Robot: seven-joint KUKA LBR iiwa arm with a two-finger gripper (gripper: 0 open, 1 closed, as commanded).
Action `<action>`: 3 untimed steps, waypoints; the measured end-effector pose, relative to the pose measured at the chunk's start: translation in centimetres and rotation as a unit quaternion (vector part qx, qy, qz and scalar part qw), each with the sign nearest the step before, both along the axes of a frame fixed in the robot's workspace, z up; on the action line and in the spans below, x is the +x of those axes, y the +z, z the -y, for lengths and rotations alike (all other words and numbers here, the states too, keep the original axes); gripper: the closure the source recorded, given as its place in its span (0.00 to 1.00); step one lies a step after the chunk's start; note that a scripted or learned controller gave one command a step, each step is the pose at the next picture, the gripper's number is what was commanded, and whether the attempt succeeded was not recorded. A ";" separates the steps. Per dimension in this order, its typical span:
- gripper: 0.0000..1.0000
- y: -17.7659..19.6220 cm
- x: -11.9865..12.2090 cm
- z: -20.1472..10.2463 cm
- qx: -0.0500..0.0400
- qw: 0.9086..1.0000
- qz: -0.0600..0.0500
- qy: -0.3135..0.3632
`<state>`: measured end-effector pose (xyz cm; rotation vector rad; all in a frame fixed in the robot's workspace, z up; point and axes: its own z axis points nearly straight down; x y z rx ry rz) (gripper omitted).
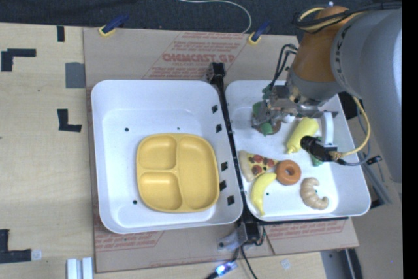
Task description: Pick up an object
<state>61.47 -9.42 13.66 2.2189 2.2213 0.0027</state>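
Pincer (269,115) sits low in the right bin (349,206), over a small green thing (266,127); grip state can't be told. Nearby: corn cob (300,132), donut (288,172), banana (261,189), croissant (313,194). Yellow plate (177,172) in left bin (111,134).

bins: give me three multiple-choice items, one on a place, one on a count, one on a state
1. Where is the yellow plate?
A. left bin
B. right bin
C. on the cardboard

2. How many compartments does the plate have?
A. two
B. three
C. five

3. How does the gripper stand?
A. over the left bin
B. low in the right bin
C. outside both bins

Answers:
1 A, it lies on the floor of the left bin.
2 B, two ridges split it in three.
3 B, it sits by a green thing near that bin's back.
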 end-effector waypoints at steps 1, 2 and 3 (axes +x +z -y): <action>1.00 6.3 0.4 0.3 0.000 1.000 0.001 0.000; 1.00 8.9 0.4 0.2 0.000 1.000 -0.001 0.000; 1.00 7.8 -3.0 -1.5 0.000 1.000 -0.003 0.000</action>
